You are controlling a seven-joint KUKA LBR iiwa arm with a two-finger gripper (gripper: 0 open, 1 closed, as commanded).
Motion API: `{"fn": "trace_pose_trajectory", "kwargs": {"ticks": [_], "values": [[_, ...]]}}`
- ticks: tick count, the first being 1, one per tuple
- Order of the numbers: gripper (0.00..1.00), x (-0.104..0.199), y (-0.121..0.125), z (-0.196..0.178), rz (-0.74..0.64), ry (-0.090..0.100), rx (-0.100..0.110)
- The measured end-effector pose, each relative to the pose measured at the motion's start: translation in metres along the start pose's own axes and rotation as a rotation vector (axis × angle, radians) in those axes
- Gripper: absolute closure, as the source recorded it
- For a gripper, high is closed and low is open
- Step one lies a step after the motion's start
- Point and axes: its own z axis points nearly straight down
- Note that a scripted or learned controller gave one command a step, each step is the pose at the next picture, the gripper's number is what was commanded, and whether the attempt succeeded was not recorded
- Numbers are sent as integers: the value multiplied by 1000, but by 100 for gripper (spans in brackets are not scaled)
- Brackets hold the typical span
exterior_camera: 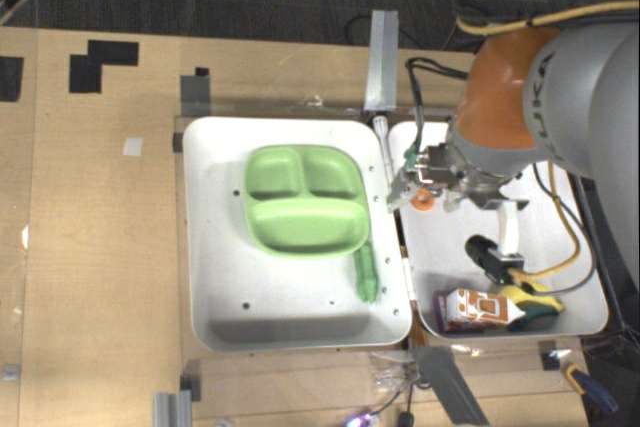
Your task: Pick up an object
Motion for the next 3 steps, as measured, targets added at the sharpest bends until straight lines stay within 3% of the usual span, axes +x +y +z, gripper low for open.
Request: {"fn": "trace_pose_trajectory", "kwargs": {"ticks": [1,2,3], "values": [[0,4,-9,-27,35,0,-1],[0,-39,-22,0,-122,0,-1],[0,-63,10,0,-12,-1,-1]]}}
